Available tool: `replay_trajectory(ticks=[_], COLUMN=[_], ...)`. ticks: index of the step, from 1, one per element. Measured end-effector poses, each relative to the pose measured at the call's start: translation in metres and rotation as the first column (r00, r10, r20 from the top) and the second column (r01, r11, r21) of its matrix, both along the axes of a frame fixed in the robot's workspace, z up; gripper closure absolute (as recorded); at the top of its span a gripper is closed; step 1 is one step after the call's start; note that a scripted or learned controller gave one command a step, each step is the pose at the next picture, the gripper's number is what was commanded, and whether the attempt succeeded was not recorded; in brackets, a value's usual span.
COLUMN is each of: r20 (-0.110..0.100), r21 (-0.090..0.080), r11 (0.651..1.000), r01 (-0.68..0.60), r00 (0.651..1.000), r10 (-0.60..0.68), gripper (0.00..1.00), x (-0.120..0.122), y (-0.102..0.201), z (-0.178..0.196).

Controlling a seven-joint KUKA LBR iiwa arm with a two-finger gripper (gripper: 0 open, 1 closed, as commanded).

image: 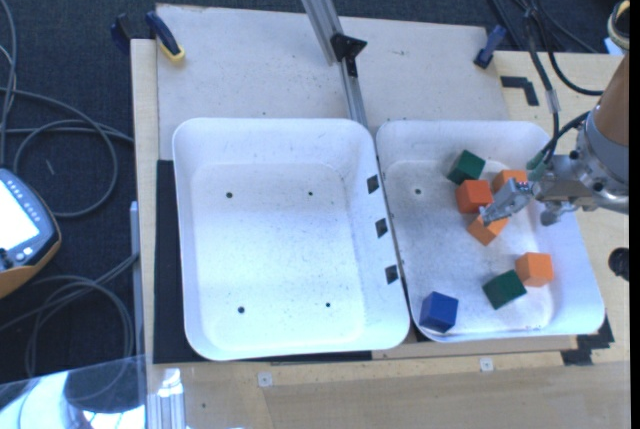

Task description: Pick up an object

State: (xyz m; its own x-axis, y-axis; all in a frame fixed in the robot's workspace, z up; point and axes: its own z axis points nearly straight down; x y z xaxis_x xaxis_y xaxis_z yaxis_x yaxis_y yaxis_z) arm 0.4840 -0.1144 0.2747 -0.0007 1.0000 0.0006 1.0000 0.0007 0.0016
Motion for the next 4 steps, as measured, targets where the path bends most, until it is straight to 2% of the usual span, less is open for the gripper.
replay_trajectory(ticks=[1,2,3,4], r20=[-0.008,0.001,0.001,-0.007], r21=[-0.001,-0.001,0.0,0.005], r11=[1.0,1.0,1.0,1.0], r01=[0.008,-0.001,0.0,-0.01], r00=[1.0,1.0,1.0,1.0], r10=[-0.008,0.001,0.0,0.01], gripper=[0.0,1.0,0.0,0.0], x=[0.01,0.013,0.013,0.071], y=[-0.086,-0.082,-0.082,0.008], z=[-0.072,-0.057,-0.058,-0.128])
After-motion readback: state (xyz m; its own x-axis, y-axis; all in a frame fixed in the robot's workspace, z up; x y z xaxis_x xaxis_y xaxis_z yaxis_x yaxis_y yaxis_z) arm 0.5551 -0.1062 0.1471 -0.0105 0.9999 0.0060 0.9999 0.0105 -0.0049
